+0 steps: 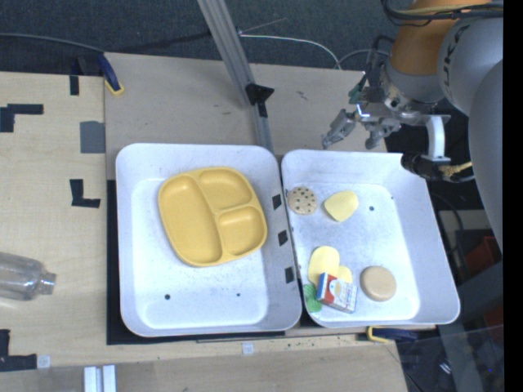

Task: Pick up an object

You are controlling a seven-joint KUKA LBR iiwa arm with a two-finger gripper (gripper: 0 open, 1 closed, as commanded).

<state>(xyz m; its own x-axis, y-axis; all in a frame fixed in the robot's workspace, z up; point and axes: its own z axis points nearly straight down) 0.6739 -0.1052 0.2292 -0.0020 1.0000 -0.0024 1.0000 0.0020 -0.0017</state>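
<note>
From my console I read the bench (49, 219) from the left, where a clear bottle (20, 276) lies on its side at the edge, well apart from both bins and, as I judge it, no part of this try. Next comes the left bin (131, 243), which carries a yellow divided plate (212, 216) lying flat and slightly turned; I take it as a bulky thing that a two-finger grip would struggle with, so I look past it. A metal post (225, 35) slants up behind the bins, out of the way.

The right bin (425, 243) holds the small pieces, spread loosely on its floor, which I think is meant to leave room for fingers around each one. A cookie (301, 200) sits near the bin's left wall, a pale yellow piece (341, 206) just beside it to the right. Lower down a second yellow piece (324, 261) touches a small red and white carton (337, 291) with something green (313, 300) at its corner, and a round tan piece (378, 283) lies apart to their right.

The pincer (353, 131) hangs above the far rim of the right bin with its fingers spread wide and nothing between them. The cookie and the pale yellow piece are the nearest candidates, lying near it but toward me and lower; I judge it needs to come forward and down to reach either
</note>
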